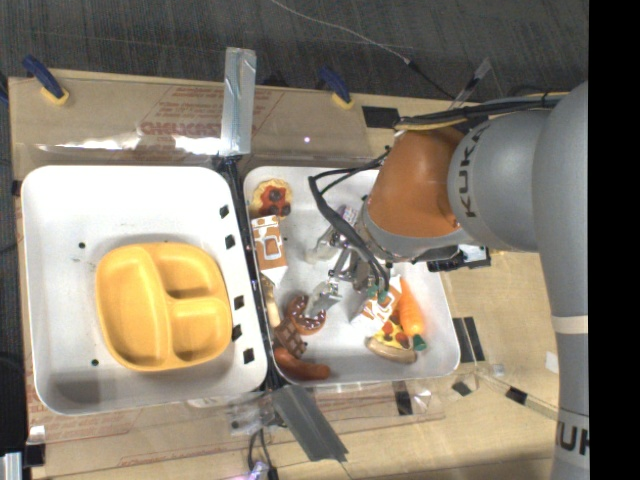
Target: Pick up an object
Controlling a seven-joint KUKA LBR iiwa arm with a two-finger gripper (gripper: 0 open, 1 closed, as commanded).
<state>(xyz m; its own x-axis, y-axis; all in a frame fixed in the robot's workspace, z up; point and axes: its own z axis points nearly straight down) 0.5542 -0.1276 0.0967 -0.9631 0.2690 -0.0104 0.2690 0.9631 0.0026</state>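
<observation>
Arm (500, 183) comes in from frame right, and its orange band hides the upper-right part of the right bin (440, 353). The fingers (345, 278) sit mid-bin in a tangle of metal and cable; can't tell their spread, nothing clearly between them. Toy food lies around them: carrot (409, 313) and pizza slice (392, 348) lower right, donut (303, 314) just lower left, sausage (300, 370) at bottom edge, small carton (267, 242) left, round pastry (271, 197) upper left. The left bin (60, 208) holds a yellow divided tray (160, 303).
</observation>
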